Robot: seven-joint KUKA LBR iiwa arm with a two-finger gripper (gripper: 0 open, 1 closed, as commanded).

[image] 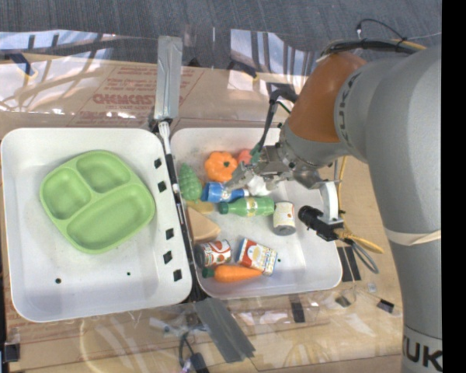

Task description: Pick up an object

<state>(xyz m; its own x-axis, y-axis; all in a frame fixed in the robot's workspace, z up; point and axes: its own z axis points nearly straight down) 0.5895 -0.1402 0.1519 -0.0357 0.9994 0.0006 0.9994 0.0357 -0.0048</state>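
— One hand (252, 179) hangs low in the right white bin (322, 266), over the toys; whether it is wide or narrow I cannot tell.

— What lies nearest?

— A green plastic bottle (248, 207), just below the hand in the view, long axis lying left to right; a small orange pumpkin (220, 165) sits just to its left; a green divided plate (97, 200) rests in the left bin, well apart.

Grey arm (388, 130) entering from the right, orange band (326, 99) above the wrist, bent downward; gripper (252, 179) lowered at its end, pointing left.
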